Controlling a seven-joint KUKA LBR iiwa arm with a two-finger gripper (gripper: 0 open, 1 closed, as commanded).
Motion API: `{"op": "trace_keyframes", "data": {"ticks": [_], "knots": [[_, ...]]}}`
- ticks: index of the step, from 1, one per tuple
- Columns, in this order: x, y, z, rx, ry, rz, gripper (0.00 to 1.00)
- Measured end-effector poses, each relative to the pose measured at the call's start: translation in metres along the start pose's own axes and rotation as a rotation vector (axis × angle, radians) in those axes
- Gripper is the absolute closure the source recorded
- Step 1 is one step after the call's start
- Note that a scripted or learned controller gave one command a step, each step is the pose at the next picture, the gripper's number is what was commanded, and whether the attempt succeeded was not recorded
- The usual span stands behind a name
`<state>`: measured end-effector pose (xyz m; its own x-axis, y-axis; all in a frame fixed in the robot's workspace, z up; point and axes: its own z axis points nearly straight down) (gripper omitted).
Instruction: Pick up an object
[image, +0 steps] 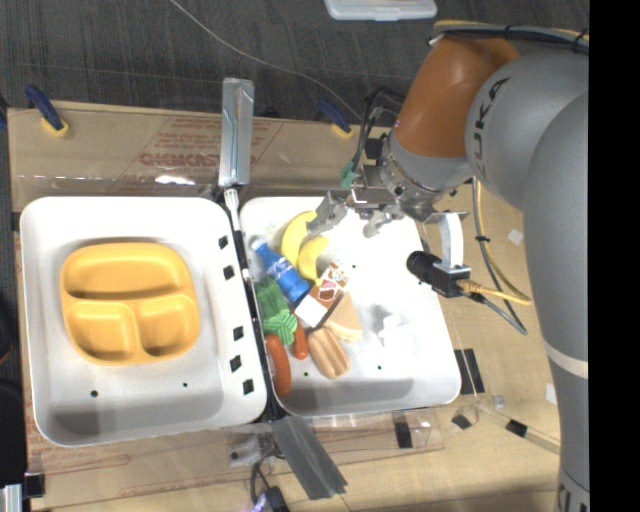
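**Mia:** Yellow was the first thing I saw. What was that yellow thing under the gripper (350, 213)?

**Ben:** A toy banana (300, 243). It lay at the top of the right bin (420, 350), close to the wall between the two bins. The gripper hung just above and beside it.

**Mia:** Was the gripper holding it?

**Ben:** No. Its two fingers were spread apart and nothing was between them.

**Mia:** Would the banana be hard to lift?

**Ben:** I think not. It looked like light plastic, hard and smooth. It was round, so it could slip or roll away. I would pinch it across the middle, where it was thinnest.

**Mia:** What was next to it?

**Ben:** A blue bottle (283, 275) touched its lower side. Below that were a green toy (278, 312), a hot dog (328, 352), a slice of bread (345, 322) and an orange carrot (280, 368), all in a heap. The fingers could bump them.

**Mia:** And the other bin?

**Ben:** The left bin (50, 400) had a yellow tray (128, 300) with three parts. It was well apart from the gripper.

**Mia:** So which was best to grab?

**Ben:** The banana, I think, because it sat on top of the heap
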<state>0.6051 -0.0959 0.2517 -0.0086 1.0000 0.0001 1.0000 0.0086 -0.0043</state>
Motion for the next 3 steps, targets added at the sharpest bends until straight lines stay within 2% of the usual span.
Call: {"op": "trace_keyframes", "data": {"ticks": [1, 2, 3], "knots": [[0.003, 0.024, 0.087, 0.008, 0.000, 0.025, 0.00], [0.069, 0.043, 0.015, -0.009, 0.000, -0.035, 0.00], [-0.008, -0.020, 0.067, 0.003, 0.000, 0.097, 0.00]]}}
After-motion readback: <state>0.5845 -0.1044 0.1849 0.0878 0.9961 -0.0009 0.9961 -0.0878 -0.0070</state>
